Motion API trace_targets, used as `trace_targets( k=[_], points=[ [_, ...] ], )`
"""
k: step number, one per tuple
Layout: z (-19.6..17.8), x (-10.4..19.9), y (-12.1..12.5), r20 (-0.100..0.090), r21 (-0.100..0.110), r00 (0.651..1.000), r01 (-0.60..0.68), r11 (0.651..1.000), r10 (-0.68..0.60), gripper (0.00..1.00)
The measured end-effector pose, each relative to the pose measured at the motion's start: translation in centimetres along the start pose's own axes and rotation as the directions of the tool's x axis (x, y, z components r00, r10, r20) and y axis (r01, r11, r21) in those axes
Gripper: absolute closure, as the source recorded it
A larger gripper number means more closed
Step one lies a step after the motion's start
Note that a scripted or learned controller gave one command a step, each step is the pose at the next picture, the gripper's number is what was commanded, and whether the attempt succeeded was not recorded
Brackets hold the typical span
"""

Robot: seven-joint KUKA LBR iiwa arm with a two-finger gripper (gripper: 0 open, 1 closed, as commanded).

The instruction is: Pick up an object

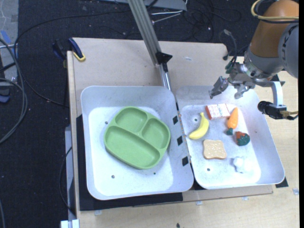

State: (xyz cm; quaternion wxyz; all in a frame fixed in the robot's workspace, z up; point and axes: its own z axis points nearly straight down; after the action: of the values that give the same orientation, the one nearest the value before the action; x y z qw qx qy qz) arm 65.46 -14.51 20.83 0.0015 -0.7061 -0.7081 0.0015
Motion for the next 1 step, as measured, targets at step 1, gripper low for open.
trace_targets(
  k=[1],
  points=[
    [5.94, -0.85, -0.08, 0.001, -0.001, 1.000, -0.004, 1.000, 0.004, 0.00]
  ],
)
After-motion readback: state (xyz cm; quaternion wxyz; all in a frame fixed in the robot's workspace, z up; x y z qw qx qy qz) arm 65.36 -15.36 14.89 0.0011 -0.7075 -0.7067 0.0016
